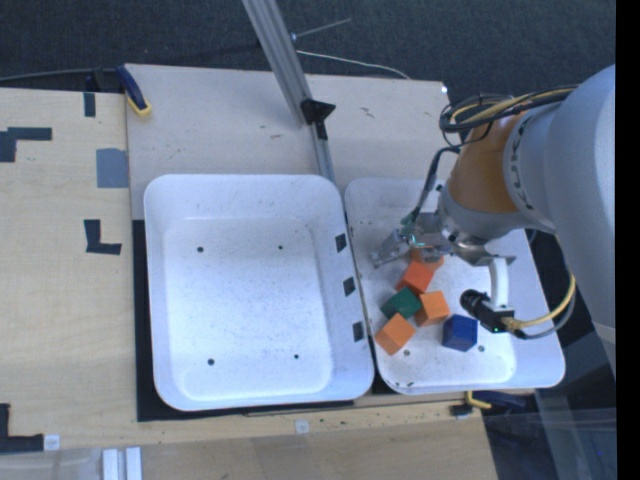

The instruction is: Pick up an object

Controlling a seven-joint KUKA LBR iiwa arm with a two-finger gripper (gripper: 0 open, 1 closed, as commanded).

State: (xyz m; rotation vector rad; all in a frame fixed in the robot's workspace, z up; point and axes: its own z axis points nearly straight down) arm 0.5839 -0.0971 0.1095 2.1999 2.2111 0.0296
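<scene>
My end effector (pixel 412 246) hangs low in the right bin (pixel 520 368), directly over the cluster of blocks; whether it is apart or together I cannot tell.

Count: five blocks. Three orange: one (pixel 421 274) just below my end effector, one (pixel 434 308) lower, one (pixel 395 333) lowest and to the left. One green block (pixel 404 301) sits between them, and one blue block (pixel 460 333) stands off to the right.

Judgement: small, light, rigid cubes with flat faces (likely not fragile). Grip across two opposite faces; the blue one, standing freest, offers the cleanest approach.

The left bin (pixel 240 288) sits alongside on the bench (pixel 60 298).
</scene>
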